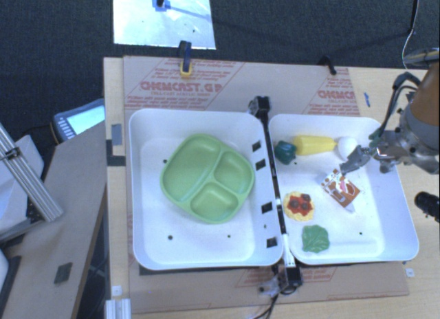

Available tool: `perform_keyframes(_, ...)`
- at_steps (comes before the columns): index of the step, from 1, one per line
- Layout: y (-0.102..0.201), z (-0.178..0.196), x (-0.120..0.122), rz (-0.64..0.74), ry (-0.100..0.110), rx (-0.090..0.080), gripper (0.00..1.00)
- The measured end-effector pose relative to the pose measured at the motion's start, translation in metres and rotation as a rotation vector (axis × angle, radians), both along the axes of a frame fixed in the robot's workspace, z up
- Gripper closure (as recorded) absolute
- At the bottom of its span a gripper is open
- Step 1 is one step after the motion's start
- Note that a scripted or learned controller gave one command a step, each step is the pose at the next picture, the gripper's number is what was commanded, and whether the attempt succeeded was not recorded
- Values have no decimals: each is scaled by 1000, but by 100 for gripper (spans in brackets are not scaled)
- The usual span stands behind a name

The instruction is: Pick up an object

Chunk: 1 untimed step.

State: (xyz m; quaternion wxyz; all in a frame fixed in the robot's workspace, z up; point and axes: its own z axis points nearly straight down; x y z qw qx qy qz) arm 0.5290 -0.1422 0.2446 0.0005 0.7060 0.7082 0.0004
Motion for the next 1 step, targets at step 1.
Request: perform_keyframes(1, -6, -59, 4, -2, 3, 1, 0)
